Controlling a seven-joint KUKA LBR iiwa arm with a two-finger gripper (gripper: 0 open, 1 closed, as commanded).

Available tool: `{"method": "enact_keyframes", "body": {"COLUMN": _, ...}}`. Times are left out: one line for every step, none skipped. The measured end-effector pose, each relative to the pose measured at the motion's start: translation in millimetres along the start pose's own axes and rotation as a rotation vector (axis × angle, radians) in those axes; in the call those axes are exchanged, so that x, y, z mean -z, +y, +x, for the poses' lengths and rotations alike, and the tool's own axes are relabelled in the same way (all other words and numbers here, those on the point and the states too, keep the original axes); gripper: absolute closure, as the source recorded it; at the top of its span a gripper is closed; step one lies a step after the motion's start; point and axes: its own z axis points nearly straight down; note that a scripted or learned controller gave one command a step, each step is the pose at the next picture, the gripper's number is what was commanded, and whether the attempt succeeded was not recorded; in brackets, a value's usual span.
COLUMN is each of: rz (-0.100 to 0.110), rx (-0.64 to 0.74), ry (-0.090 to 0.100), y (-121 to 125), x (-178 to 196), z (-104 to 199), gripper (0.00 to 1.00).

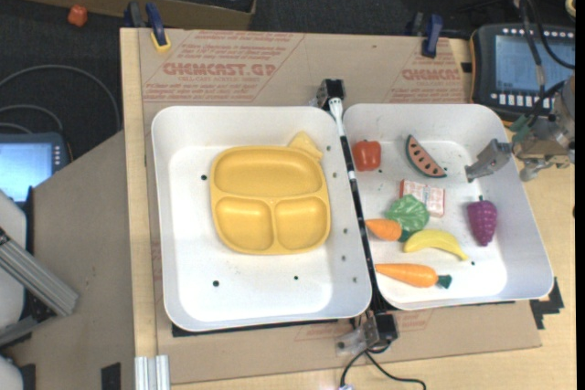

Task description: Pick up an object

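Note:
The right bin (pixel 512 288) holds several toy foods. A red pepper (pixel 366 154) lies near the divider and a watermelon slice (pixel 425 156) beside it. Lower down are a pink-and-white packet (pixel 424 195), a green leafy piece (pixel 408 213), a small orange carrot piece (pixel 383 229), a yellow banana (pixel 436 241) and a long carrot (pixel 410 274). Purple grapes (pixel 482 220) sit toward the right wall. My gripper (pixel 489 162) hangs over the bin's upper right, above the grapes and right of the watermelon, with nothing seen in it.
The left bin (pixel 183 288) carries a yellow divided plate (pixel 271 199). A black clip (pixel 331 92) sits at the top of the seam between the bins. A tablet-like screen (pixel 516 68) stands behind the right bin, close to the arm.

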Motion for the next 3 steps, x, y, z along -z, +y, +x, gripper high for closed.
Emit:
{"method": "enact_keyframes", "body": {"rz": -0.022, "rx": 0.005, "ry": -0.004, "y": -8.7, "x": 224.5, "z": 49.6, "gripper": 0.00}}
{"method": "enact_keyframes", "body": {"rz": 0.013, "rx": 0.005, "ry": 0.004, "y": -24.9, "x": 109.3, "z": 102.5, "gripper": 0.00}}
{"method": "enact_keyframes", "body": {"rz": 0.010, "rx": 0.000, "ry": 0.002, "y": -47.5, "x": 59.3, "z": 109.9, "gripper": 0.00}}
